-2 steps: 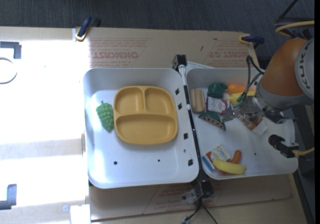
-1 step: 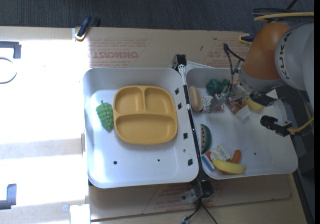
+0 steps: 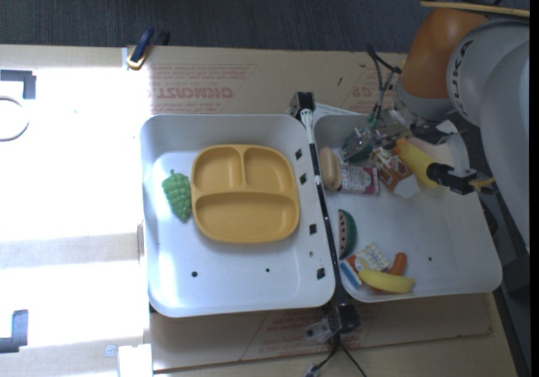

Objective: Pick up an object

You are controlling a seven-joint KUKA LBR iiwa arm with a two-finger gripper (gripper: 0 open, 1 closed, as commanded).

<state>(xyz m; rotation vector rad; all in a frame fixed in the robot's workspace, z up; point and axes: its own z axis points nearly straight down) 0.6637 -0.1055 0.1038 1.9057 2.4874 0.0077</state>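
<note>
we see the gripper (image 3: 370,141) low over packets (image 3: 364,175) in the right bin (image 3: 455,274), its opening unclear; we judge a grasp comes next.

Grey arm with orange band (image 3: 446,39) reaches into right white bin (image 3: 455,274), gripper (image 3: 364,144) low over clutter at its far end. Yellow divided plastic tray (image 3: 246,193) and green grape bunch (image 3: 177,193) in left white bin (image 3: 236,283). Yellow banana (image 3: 387,282) near right bin's front edge.
</note>
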